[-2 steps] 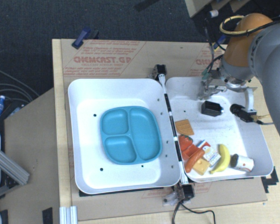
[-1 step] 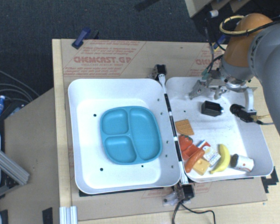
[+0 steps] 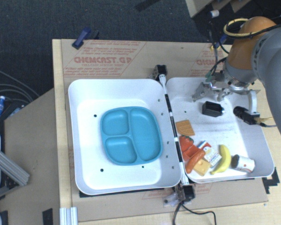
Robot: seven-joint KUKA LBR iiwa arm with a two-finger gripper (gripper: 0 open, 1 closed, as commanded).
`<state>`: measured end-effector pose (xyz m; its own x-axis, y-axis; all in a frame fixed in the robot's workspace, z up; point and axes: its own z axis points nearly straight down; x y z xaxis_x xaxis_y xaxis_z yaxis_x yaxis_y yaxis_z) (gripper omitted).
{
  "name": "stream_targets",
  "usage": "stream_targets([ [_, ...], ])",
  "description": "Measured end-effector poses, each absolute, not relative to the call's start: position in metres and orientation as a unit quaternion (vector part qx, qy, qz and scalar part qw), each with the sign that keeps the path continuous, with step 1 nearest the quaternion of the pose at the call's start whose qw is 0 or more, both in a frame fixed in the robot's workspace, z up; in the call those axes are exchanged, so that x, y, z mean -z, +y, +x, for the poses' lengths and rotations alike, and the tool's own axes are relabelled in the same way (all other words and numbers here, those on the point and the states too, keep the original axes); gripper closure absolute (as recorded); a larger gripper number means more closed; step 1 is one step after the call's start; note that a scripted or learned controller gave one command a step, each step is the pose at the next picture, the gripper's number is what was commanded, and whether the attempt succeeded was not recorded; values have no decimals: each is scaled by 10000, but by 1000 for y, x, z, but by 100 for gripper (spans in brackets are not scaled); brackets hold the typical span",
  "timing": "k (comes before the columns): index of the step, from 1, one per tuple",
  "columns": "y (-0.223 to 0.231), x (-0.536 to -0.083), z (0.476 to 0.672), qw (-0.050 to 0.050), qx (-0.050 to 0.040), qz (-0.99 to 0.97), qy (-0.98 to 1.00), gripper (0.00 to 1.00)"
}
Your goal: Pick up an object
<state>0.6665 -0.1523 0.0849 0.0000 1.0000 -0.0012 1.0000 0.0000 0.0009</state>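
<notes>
Grey arm (image 3: 267, 55) with the orange band reached in from the camera view's right, and its pincer (image 3: 210, 96) hung over the far end of the right-hand bin (image 3: 267, 144), close to that bin's far wall. It looked spread to me: two grey prongs splayed apart, with nothing pinched between them.

Closest candidate for the pick was a small black block (image 3: 212, 109), lying flat on the bin floor just on the near side of the pincer, roughly in line with the gap. Its long axis ran across the view, left to right, tilted a touch. I couldn't tell if the prongs were touching it; my guess was apart. The prongs seemed spread along that same left-right line, so I reckoned the grab hinged on a small shift toward the near edge, plus maybe a wrist turn to close across the block's short side.

Everything else sat well apart from the pincer, bunched at the bin's near end. There was a tan cracker (image 3: 185, 127) by the wall between the bins, red pieces (image 3: 189, 149) just below it, an orange wedge (image 3: 201, 167), a banana (image 3: 224, 158) and a white cylinder (image 3: 244, 163) beside the banana. Any of those would've meant a much longer reach toward the near edge.

The other bin (image 3: 84, 102) held a blue divided plate (image 3: 131, 135), flat in the middle and way off to the pincer's left in the view. Both bins sat on the paper-covered desk (image 3: 107, 60).
</notes>
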Motion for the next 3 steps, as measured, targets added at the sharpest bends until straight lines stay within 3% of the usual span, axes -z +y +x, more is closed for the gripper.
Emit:
stream_targets([
  [1, -152, -96, 667, 23, -3, 7066, 7076, 100],
  [2, -152, -95, 667, 20, -1, 7066, 7077, 0],
  [3, -161, -85, 667, 5, 3, 7072, 7070, 0],
])
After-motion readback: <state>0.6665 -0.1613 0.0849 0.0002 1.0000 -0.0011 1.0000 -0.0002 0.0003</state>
